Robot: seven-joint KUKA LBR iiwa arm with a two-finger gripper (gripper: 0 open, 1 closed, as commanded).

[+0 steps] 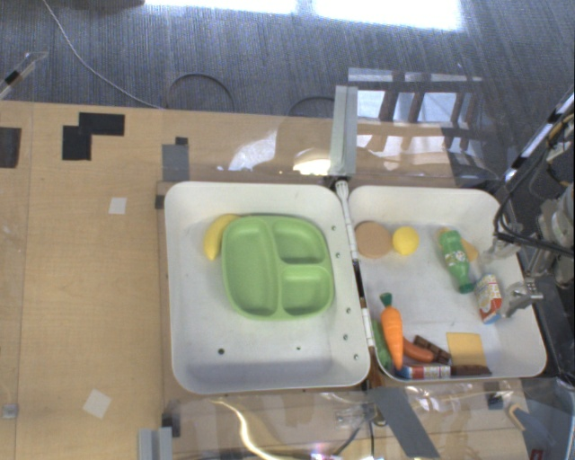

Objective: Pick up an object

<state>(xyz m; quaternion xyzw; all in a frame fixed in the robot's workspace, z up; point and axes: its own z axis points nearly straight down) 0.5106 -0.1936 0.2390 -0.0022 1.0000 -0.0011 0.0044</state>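
Floor: dark grey ribbed carpet is running along the top.
Light: a bright white patch is glaring at the upper edge.
Bench: pale wood is spreading left, carrying black squares.
Cable: a thin white line is trailing across the carpet.
Frame: metal bars are standing behind the bench.
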